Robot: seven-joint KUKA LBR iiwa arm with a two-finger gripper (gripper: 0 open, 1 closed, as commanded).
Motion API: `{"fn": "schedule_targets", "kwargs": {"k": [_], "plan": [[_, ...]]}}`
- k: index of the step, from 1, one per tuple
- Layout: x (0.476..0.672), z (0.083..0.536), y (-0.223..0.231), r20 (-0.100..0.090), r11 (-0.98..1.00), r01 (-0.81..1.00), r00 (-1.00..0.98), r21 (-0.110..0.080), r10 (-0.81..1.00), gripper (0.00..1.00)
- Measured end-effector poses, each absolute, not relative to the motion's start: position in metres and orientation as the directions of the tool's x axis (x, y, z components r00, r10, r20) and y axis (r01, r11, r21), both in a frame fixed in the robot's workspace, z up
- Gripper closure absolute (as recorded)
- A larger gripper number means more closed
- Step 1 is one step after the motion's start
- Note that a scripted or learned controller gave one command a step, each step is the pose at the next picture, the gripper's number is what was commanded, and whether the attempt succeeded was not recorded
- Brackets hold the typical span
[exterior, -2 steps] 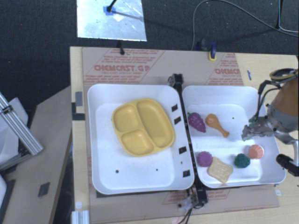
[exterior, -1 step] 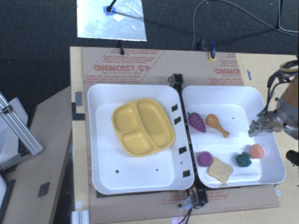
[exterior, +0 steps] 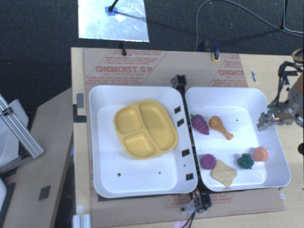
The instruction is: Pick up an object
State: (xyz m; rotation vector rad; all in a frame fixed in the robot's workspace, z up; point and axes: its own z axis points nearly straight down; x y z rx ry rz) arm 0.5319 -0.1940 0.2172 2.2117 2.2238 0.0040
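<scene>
Nearest the camera, a beige toast piece (exterior: pixel 223 173) is lying in the right bin (exterior: pixel 278 148), beside a purple item (exterior: pixel 207 161), a green item (exterior: pixel 245 161) and a peach item (exterior: pixel 261 153). Grapes (exterior: pixel 199 124) and a drumstick (exterior: pixel 220 127) are resting farther back. A yellow divided plate (exterior: pixel 144 128) is occupying the left bin (exterior: pixel 102 141). The gripper (exterior: pixel 266 121) is hovering at the right rim, grasping nothing; whether it is released or clenched cannot be told.

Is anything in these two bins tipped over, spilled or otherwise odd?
Nothing stands out. The yellow divided plate lies flat in the left bin, and six toy foods sit scattered inside the right bin. The gripper hovers at its right rim.
</scene>
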Motion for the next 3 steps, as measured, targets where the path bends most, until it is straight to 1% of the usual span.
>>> {"fn": "schedule_targets", "kwargs": {"k": [1, 2, 3], "plan": [[0.533, 0.230, -0.194, -0.001, 0.005, 1.000, -0.005, 0.003, 1.000, 1.00], [0.530, 0.237, -0.147, 0.001, 0.009, 1.000, -0.009, 0.002, 1.000, 1.00], [0.535, 0.232, -0.085, 0.001, 0.010, 1.000, -0.010, 0.001, 1.000, 1.00]]}}
